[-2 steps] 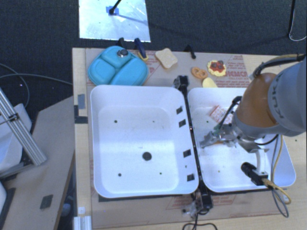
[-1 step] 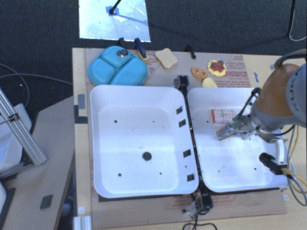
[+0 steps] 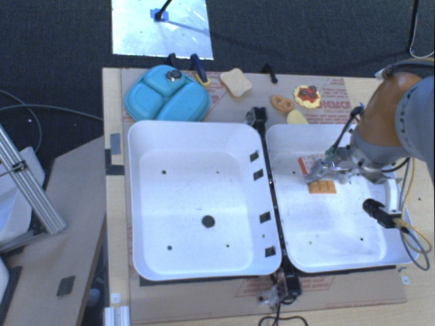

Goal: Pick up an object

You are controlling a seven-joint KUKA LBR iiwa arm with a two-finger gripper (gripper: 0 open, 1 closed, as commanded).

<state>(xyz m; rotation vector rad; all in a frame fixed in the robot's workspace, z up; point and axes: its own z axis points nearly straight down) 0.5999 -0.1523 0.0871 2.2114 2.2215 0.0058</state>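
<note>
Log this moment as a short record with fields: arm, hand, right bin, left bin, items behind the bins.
arm: reaches in from the right, over the right bin
hand: hand low in the right bin, directly above the orange waffle piece; grip cannot be judged
right bin: orange waffle piece, small orange stick beside it
left bin: left bin has a dark round spot on its floor
behind the bins: blue divided plate, toast slice, pretzel, small pizza toy

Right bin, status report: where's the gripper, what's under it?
Gripper low in the right white bin. Flat orange waffle-like piece right beside its tip, not visibly held. Small orange-red stick close alongside.
</note>
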